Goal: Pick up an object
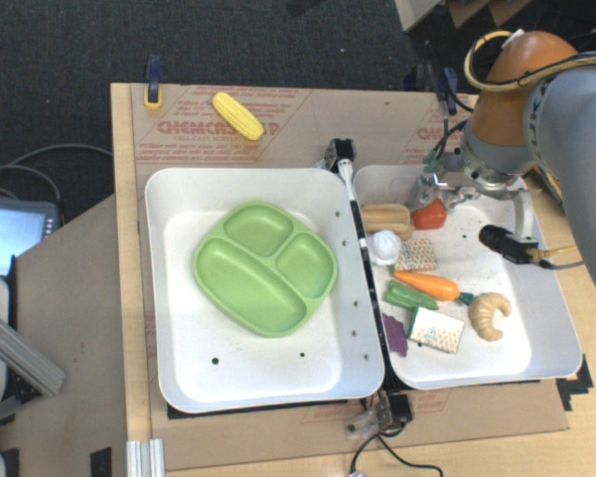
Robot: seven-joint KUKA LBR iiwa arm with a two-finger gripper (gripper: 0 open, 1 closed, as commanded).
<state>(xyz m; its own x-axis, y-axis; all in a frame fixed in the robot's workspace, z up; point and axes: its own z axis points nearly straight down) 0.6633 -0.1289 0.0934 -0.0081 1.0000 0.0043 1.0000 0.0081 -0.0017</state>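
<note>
A yellow corn cob was seen lying on the cardboard behind the left bin, in which a green divided plate was set. In the right bin, a bread roll, a white round piece, a patterned cracker, a carrot, a purple piece, a green-edged wedge and a croissant were laid close together. A red tomato-like piece was found at the bin's far side, directly under the gripper; whether it was gripped, or how the gripper stood, could not be told.
</note>
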